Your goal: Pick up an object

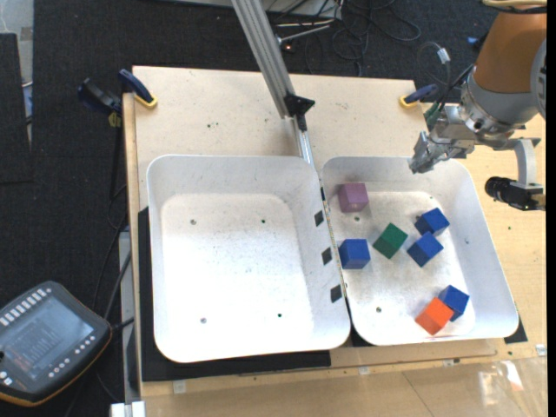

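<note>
An orange cube [433,316] is lying touching a blue cube [454,301]. We are hovering our grey two-finger gripper [424,161] over the right white bin's [495,259] far rim; we cannot tell its opening.

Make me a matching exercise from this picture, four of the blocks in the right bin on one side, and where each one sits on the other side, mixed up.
Things:
1. purple block
2. green block
3. orange block
4. gripper

Places:
A. near the front right corner, touching a blue block
B. above the back edge of the right bin
C. near the back left of the right bin
D. middle of the right bin

Pairs: 1-C, 2-D, 3-A, 4-B
</note>
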You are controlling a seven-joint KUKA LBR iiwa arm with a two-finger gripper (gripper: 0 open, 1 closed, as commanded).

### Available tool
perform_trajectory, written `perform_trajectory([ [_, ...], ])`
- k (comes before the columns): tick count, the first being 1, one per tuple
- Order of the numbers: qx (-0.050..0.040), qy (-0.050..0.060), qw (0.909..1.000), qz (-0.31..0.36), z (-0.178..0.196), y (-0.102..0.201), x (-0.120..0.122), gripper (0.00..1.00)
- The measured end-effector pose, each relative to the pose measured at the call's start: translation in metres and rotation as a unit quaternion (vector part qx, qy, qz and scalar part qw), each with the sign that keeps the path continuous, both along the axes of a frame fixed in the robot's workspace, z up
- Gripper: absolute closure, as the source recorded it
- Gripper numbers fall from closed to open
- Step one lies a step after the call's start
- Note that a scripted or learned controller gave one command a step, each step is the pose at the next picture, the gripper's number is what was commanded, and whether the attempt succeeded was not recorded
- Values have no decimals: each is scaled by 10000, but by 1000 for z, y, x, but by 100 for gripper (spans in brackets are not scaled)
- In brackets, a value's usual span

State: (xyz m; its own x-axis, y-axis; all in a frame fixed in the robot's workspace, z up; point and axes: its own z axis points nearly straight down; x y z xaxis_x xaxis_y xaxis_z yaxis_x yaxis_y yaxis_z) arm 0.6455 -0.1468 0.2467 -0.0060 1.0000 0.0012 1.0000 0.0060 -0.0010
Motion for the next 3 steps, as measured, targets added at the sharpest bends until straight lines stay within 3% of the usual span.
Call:
perform_trajectory([
  [3,6,6,10000,13,-20,172,-33,100],
])
